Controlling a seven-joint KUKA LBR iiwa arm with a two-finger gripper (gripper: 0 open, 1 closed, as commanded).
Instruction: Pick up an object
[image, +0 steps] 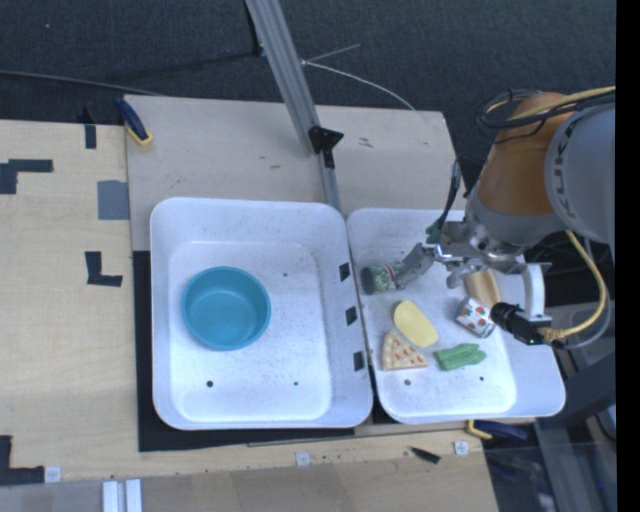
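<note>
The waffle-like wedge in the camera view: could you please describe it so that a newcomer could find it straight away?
Start at the right-hand white bin, the one the arm reaches over. Near its front edge, close to the wall shared with the other bin, lies a small tan triangular wedge with a grid pattern. It sits just below the smooth yellow lemon-shaped piece and left of the green piece; only it is triangular and gridded.

Even, soft overhead light with faint shadows. The two white bins (250, 215) look bright, almost washed out. The whole frame is slightly grainy and soft, darker along the top.
</note>
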